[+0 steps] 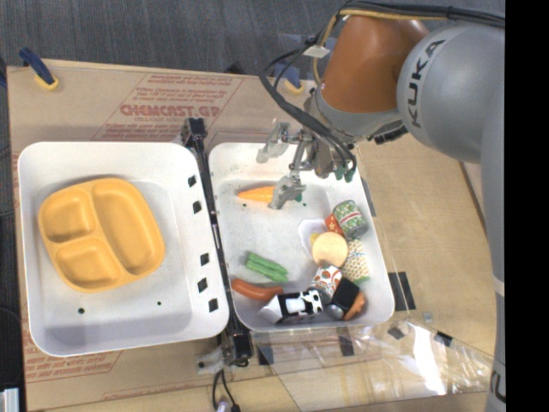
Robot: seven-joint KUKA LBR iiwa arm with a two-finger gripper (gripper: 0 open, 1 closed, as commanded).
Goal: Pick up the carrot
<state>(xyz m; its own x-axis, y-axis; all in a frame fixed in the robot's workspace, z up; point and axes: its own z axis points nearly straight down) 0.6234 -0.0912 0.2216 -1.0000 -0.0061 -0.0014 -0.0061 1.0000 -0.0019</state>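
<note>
Bright, even light — slightly soft.

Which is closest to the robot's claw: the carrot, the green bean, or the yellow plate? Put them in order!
From the gripper:
1. Carrot, right beside it, right bin's top.
2. Green bean, lower in that bin.
3. Yellow plate, over in the left bin.

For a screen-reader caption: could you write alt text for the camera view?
The arm's end effector hangs low over the right bin, one finger tip touching the thick end of an orange carrot lying there. Toy foods crowd that bin's near right corner, including a green bean pod and a sausage. The left bin holds a yellow divided tray.
</note>
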